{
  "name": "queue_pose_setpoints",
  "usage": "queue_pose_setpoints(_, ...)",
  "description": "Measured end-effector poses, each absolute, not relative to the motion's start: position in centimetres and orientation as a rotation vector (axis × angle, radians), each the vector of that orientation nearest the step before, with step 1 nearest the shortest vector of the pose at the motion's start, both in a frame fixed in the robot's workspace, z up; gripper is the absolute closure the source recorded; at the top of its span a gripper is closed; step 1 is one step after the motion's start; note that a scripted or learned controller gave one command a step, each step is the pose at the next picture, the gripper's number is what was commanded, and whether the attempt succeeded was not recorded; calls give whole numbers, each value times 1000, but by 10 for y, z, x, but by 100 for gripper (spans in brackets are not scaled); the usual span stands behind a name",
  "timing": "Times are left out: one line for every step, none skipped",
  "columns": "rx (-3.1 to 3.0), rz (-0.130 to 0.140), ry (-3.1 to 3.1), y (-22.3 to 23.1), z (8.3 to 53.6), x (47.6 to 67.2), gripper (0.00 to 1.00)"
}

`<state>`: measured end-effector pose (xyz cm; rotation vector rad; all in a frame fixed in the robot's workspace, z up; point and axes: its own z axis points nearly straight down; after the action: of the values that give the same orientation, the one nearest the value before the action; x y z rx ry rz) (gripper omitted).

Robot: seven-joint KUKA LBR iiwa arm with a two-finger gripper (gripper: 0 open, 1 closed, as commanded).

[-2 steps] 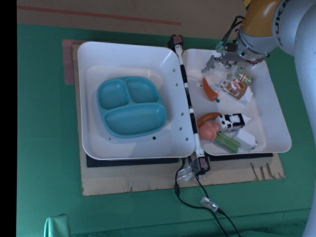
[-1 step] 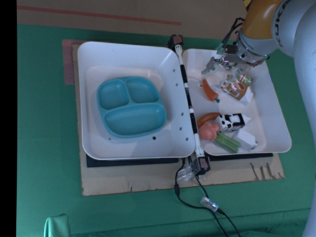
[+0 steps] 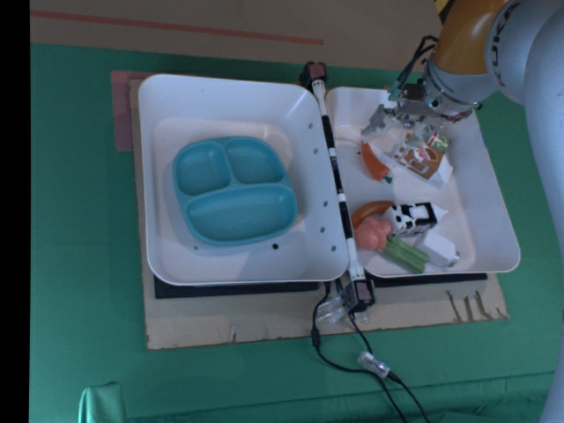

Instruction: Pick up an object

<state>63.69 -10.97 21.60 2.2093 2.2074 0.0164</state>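
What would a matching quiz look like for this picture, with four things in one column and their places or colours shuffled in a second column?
Things:
1. divided plate
2. carrot
3. cow-patterned carton
4. arm's band

Descriptions:
A. black and white, right bin, near edge
B. teal, left bin
C. orange, above the wrist
D. orange with a green tip, right bin, middle

Pairs: 1-B, 2-D, 3-A, 4-C

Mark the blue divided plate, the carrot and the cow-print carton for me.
blue divided plate point(image 3: 234, 190): camera view, on its middle ridge.
carrot point(image 3: 374, 162): camera view, on its orange body.
cow-print carton point(image 3: 412, 218): camera view, on its spotted side.
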Motion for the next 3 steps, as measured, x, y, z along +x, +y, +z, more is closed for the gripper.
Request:
queue_pose_setpoints(2211, 14, 2207, -112, 214, 634, 0)
queue_pose_setpoints(2208, 19, 2196, -115, 227, 637, 100)
queue_pose_setpoints(2222, -1, 2215, -181, 226, 683, 100)
